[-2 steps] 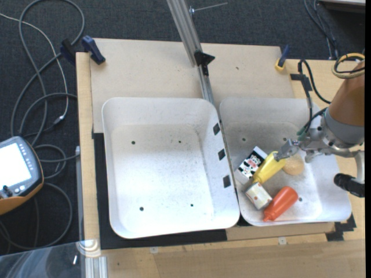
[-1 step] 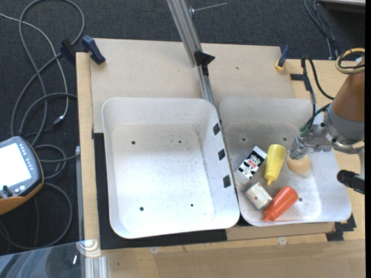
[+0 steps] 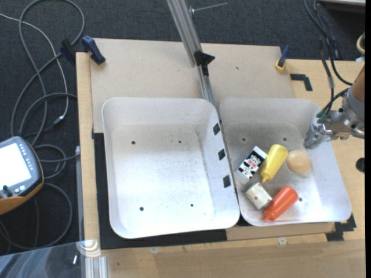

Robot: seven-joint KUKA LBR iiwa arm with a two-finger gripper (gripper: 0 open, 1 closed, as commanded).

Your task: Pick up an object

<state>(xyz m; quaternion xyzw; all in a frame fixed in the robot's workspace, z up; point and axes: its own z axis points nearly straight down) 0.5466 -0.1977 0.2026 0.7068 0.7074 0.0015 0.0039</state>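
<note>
The pincer (image 3: 313, 136) hangs above the right bin's (image 3: 339, 178) far edge, holding nothing I can see; its opening I cannot tell. Just below-left lie the tan ball (image 3: 299, 161) and yellow bottle (image 3: 273, 161), easy targets.

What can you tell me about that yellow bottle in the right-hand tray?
The yellow bottle looks like a plastic mustard squeeze bottle, lying on its side at a slant in the right bin, nozzle pointing toward the lower left. A small black-and-white box lies against its left side; a tan, rounded object sits close on its right.
</note>
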